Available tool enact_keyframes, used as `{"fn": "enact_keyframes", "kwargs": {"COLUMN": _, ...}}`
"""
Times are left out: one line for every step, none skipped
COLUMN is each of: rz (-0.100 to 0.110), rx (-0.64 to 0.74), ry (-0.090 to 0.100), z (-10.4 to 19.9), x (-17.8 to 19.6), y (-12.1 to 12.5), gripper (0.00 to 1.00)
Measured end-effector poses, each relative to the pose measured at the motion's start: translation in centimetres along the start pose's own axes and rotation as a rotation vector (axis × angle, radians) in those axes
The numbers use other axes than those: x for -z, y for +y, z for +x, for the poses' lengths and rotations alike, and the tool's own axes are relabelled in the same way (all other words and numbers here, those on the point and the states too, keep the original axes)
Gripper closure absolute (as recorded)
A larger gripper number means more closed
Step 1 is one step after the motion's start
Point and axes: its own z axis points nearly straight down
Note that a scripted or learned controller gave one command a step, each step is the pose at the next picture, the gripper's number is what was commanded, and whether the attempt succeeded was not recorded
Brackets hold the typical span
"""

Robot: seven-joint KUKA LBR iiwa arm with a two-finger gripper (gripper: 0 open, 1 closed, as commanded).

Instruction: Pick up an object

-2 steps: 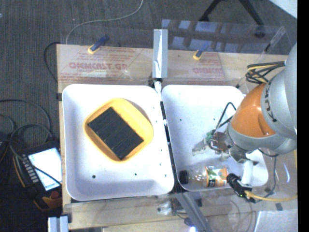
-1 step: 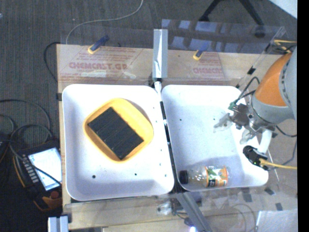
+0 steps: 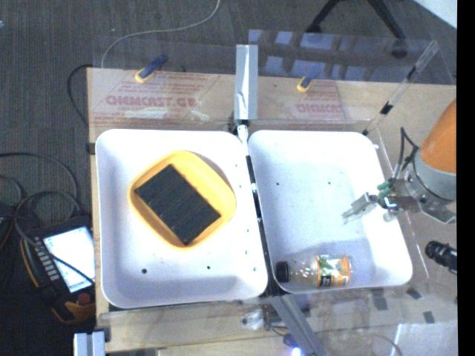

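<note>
While the pincer [image 3: 361, 205] hangs released and empty at the right bin's [image 3: 312, 154] three o'clock edge, we judge the approach underway; the bottle [image 3: 315, 270] lies at six o'clock, so next we swing down over it.

- My gripper [image 3: 361, 206] hangs over the right bin [image 3: 312, 154], near its right wall.
- I see the bottle [image 3: 315, 270] lying in front of it, against the near wall.
- To its left, the dish [image 3: 219, 180] sits in the left bin [image 3: 119, 162].
</note>
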Motion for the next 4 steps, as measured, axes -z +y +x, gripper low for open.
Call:
{"fn": "enact_keyframes", "kwargs": {"rz": 0.001, "rx": -0.005, "ry": 0.003, "z": 3.1, "x": -7.8, "y": -0.7, "gripper": 0.00}}
{"fn": "enact_keyframes", "kwargs": {"rz": -0.009, "rx": 0.106, "ry": -0.002, "z": 3.6, "x": -10.9, "y": -0.4, "gripper": 0.00}}
{"fn": "enact_keyframes", "kwargs": {"rz": -0.016, "rx": 0.107, "ry": -0.001, "z": 3.7, "x": -9.9, "y": -0.1, "gripper": 1.00}}
{"fn": "enact_keyframes", "kwargs": {"rz": -0.016, "rx": 0.107, "ry": -0.001, "z": 3.8, "x": -9.9, "y": -0.1, "gripper": 0.00}}
